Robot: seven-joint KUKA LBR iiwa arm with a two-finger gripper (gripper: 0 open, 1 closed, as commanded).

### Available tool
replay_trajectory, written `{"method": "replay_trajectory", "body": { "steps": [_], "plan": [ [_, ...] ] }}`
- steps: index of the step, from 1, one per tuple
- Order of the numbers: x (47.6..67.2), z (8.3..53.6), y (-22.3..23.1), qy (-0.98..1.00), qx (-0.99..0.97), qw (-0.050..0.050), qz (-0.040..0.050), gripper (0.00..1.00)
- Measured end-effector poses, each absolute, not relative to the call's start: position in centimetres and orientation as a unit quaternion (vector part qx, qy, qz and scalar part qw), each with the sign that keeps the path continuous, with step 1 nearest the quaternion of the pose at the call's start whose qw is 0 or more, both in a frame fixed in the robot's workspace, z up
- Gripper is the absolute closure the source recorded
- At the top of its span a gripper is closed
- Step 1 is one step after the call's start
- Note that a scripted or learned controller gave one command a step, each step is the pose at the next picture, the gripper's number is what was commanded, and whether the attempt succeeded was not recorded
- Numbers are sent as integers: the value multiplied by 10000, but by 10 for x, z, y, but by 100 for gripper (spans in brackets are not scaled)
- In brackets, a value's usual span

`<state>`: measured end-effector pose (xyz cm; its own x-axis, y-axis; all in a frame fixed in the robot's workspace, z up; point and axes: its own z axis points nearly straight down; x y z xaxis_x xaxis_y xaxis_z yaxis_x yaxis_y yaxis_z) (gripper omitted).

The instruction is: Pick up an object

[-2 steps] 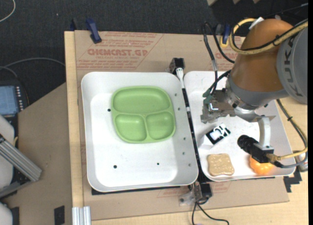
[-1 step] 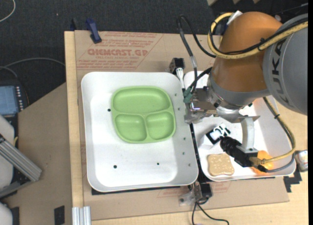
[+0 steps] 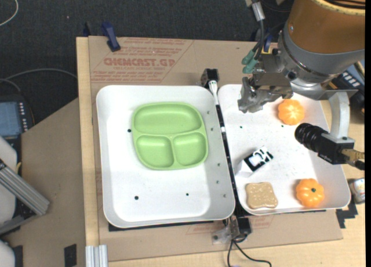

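Above the right bin (image 3: 333,205), near its far rim, the gripper (image 3: 253,102) of a grey-and-orange arm hangs over bare white floor, pinching nothing; whether its fingers are spread or pressed together cannot be told at this slant. Just to the right of the gripper sits a small orange fruit (image 3: 290,112), the nearest candidate for the pick. It looks like a plastic toy: light, rigid and smooth, so a round body that may well roll or squirt out unless the fingers close squarely across its widest middle. Toward the near side of the same bin lie a black-and-white block (image 3: 258,159), boxy and probably the easiest to clamp on its flat sides; a tan slice of toast (image 3: 261,195), thin and flat, best taken by its edges; and a little pumpkin (image 3: 310,192), ribbed and rounded, calling for a grip across its belly. Left of that bin, a green divided plate (image 3: 169,134) rests in the left bin (image 3: 110,161).
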<state>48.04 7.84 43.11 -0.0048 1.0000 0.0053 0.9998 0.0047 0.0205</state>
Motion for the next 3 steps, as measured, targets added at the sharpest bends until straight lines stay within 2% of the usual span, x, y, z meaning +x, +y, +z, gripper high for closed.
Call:
{"method": "replay_trajectory", "body": {
  "steps": [1, 2, 3],
  "plan": [
    [480, 535, 97, 7084, 7057, 40, 69, 100],
    [481, 415, 130, 7082, 7060, -33, -55, 100],
    [479, 438, 144, 7077, 7065, 7, 13, 100]
  ]
}}
